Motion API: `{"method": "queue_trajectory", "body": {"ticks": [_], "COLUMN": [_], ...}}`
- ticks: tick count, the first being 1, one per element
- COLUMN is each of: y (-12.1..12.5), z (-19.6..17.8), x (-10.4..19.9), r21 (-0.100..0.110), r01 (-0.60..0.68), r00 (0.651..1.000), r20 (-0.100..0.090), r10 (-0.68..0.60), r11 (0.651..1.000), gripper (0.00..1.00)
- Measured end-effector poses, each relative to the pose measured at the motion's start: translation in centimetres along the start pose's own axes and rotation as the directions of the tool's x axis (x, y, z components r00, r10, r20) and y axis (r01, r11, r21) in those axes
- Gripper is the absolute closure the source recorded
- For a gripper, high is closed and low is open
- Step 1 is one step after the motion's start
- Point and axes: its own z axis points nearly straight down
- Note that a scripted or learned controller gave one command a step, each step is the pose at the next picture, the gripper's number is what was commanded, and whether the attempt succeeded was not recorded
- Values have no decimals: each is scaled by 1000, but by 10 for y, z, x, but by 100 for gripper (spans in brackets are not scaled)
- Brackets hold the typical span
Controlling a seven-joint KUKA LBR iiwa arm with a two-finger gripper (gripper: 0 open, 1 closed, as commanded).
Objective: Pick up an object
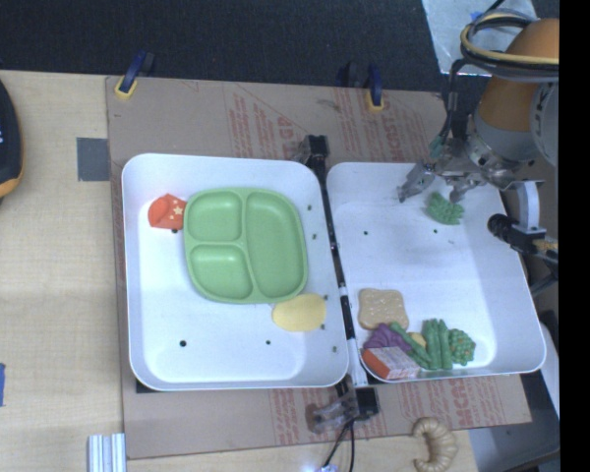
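Evidently I was in the approach step: my end effector (431, 181) hung spread wide and empty over the right bin's (428, 268) far edge, just beside a green broccoli piece (444, 208), needing a lowering and closing.

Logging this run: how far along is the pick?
Done: the arm has reached into the right bin, with the gripper at its far end. In hand: nothing visibly; the fingers look spread, and the green broccoli piece lies on the bin floor just beside them. Left: close on an object and lift it. The toy food pile sits untouched at the near edge.
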Motion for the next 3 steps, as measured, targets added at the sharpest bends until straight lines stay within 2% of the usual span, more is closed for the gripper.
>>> {"method": "queue_trajectory", "body": {"ticks": [1, 2, 3], "y": [-89, -156, -185], "z": [-9, -27, 0], "x": [50, 61, 75], "r21": [13, 11, 12], "r01": [-6, -8, -6], "r00": [1000, 1000, 1000], "r20": [-2, 0, -1], "r10": [6, 8, 6], "r11": [1000, 1000, 1000], "gripper": [0, 0, 0]}}
